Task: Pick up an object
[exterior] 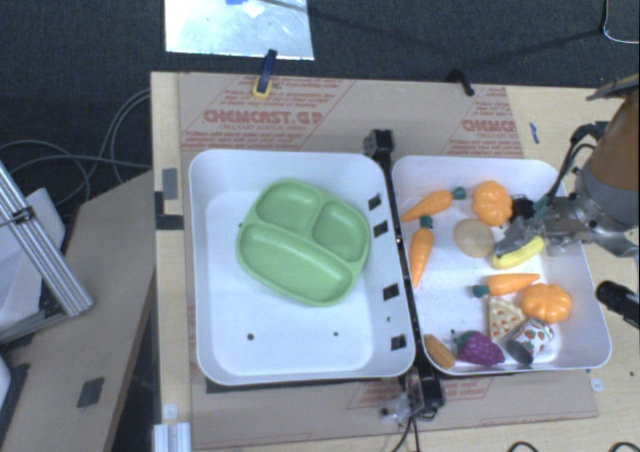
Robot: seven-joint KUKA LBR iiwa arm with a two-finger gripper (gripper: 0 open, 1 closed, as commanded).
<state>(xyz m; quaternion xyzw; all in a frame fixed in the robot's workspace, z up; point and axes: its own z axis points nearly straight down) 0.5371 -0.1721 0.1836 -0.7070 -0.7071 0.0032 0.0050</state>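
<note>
Gripper sits low in the right bin, right over the toy banana at roughly 3 o'clock in that bin; I honestly can't tell how its grip stands or whether it has hold of the banana. I'd say centre on the banana, close firmly and lift straight up, since the beige ball at its 9 o'clock and the carrot at 6 crowd it.

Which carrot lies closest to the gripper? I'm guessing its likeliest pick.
The carrot just below the gripper, beside the lower orange pumpkin; the other two lie by the bin divider.
</note>
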